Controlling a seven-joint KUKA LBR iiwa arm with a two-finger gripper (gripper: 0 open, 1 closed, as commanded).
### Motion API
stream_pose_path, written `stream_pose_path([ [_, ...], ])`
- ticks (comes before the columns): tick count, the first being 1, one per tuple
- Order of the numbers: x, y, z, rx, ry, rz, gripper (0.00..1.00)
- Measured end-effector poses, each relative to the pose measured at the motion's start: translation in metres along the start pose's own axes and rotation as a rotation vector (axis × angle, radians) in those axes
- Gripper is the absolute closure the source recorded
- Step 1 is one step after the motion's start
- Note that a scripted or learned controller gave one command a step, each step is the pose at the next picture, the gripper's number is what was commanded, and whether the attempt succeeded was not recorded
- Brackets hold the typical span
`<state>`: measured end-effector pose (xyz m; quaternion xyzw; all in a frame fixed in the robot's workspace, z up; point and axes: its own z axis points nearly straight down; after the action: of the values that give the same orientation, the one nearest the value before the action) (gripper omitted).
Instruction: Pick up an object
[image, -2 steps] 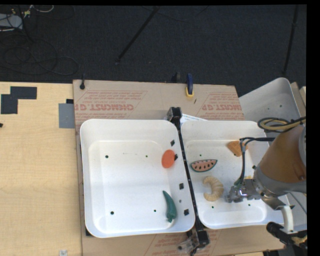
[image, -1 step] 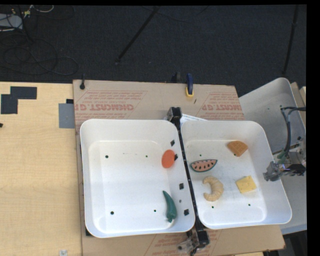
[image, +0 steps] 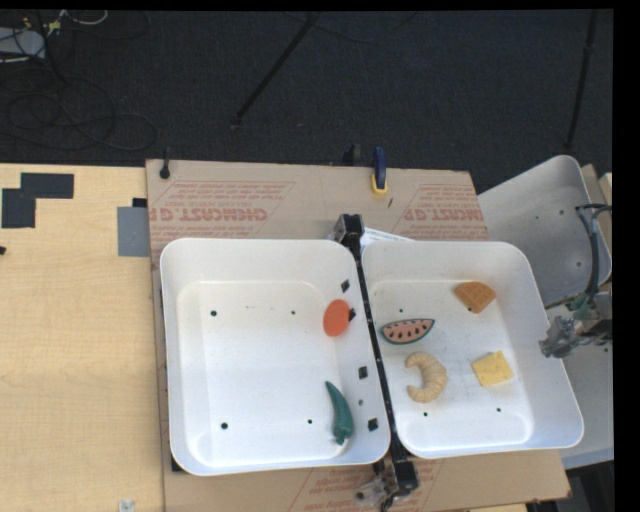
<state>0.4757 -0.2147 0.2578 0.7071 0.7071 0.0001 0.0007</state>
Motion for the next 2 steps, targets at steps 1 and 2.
stream_pose_path([
  [1, 0.004, -0.002, 0.107, 0.013, 0.006, -0.001, 1.00],
  [2, 0.041, 0.060, -0.041, -0.015, -0.002, -0.007, 1.00],
])
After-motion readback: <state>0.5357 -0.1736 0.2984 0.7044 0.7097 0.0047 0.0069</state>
